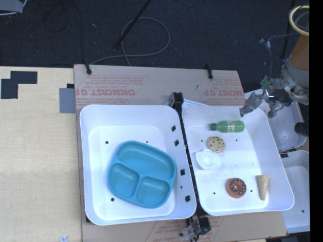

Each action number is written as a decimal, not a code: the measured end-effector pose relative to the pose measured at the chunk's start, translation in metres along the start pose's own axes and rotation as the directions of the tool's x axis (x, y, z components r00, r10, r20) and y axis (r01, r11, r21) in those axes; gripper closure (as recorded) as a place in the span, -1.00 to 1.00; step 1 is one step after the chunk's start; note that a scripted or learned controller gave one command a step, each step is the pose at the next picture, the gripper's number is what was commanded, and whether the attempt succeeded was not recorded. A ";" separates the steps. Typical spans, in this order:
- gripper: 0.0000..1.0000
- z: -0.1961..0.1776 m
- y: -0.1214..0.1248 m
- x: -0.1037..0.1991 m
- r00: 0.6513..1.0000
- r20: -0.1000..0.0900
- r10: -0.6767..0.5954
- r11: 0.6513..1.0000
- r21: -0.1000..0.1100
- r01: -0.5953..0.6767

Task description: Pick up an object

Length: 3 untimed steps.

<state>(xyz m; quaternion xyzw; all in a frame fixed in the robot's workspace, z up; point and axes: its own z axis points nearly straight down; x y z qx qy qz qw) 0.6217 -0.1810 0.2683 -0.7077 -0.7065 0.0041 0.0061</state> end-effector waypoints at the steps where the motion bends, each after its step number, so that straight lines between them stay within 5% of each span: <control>1: -1.00 -0.008 0.002 0.000 1.000 0.002 -0.002 1.000 -0.012 0.002; 3: -1.00 0.088 0.001 0.001 1.000 0.002 -0.006 1.000 -0.009 0.006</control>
